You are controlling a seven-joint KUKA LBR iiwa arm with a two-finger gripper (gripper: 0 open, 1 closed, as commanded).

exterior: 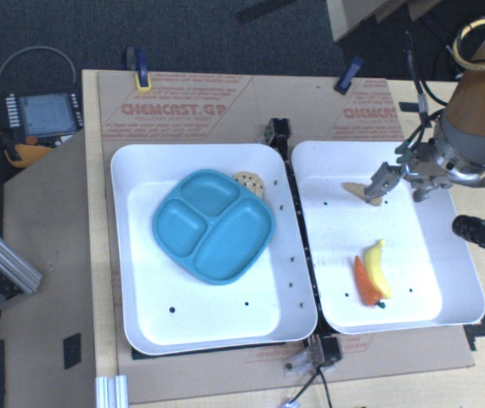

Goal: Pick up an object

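In the right bin [446, 253] a yellow banana [377, 268] and an orange carrot [365, 284] lie side by side near the front. A small tan wedge-shaped piece [359, 190] lies toward the back of that bin. My gripper [402, 185] hangs over the back of the right bin, open, its two grey fingers spread apart. The left finger [384, 179] is right beside the tan piece, and nothing sits between the fingers.
The left bin [140, 270] holds a blue divided plate [214, 226] with a round cookie [249, 181] behind it. The divider between the bins runs down the middle. A tablet and cables lie off the bench at the far left.
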